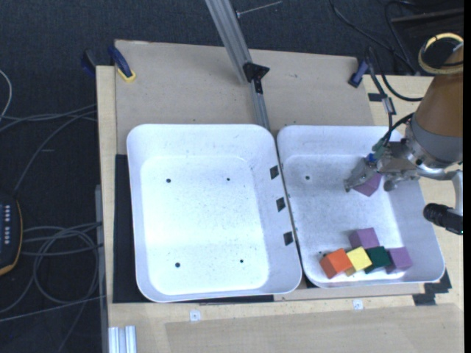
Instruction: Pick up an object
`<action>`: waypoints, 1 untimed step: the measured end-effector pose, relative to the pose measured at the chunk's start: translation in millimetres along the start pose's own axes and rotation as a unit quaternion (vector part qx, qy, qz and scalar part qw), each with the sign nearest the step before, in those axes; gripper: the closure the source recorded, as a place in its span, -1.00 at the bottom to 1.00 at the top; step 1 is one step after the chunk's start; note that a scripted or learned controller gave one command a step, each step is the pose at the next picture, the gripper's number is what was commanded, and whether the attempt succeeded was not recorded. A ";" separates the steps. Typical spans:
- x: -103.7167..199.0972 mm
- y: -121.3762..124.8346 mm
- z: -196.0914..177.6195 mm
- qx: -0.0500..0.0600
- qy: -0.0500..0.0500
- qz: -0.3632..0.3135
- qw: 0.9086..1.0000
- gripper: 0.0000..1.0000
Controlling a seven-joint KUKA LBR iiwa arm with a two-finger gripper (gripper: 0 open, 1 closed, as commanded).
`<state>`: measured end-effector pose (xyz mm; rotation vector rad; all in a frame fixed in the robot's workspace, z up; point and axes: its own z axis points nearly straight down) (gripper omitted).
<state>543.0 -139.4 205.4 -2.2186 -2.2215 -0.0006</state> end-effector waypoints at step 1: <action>-0.1 0.1 0.0 0.000 0.000 0.000 1.000 -1.00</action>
